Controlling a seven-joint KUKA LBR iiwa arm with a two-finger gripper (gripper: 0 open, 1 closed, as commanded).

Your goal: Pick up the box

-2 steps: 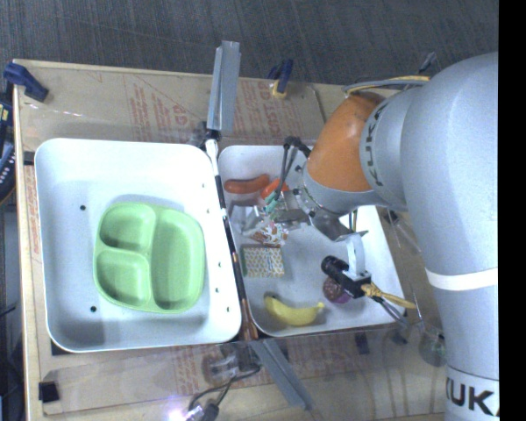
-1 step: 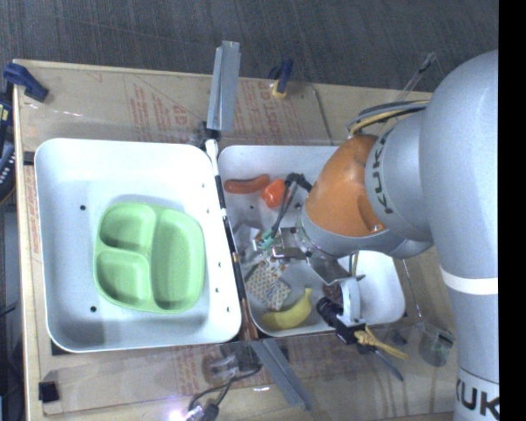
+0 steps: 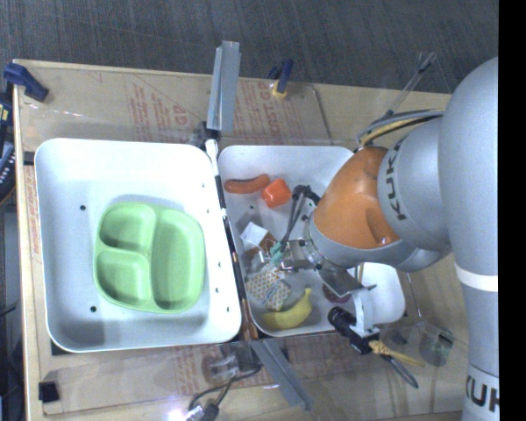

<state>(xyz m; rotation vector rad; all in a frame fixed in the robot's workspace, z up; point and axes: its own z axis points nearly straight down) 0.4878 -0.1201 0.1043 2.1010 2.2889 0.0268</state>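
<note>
Two white bins (image 3: 57, 160): beneath the gripper (image 3: 276, 254), its state hidden from us, what may be the box (image 3: 265, 283) looks light and crushable; we would grasp its sides.

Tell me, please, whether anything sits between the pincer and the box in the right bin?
Nothing visible stands between them. The pincer is low in the right bin, directly over the small box and the patterned packet. The banana lies nearer the bin's front, the sausage and orange block farther back.
</note>
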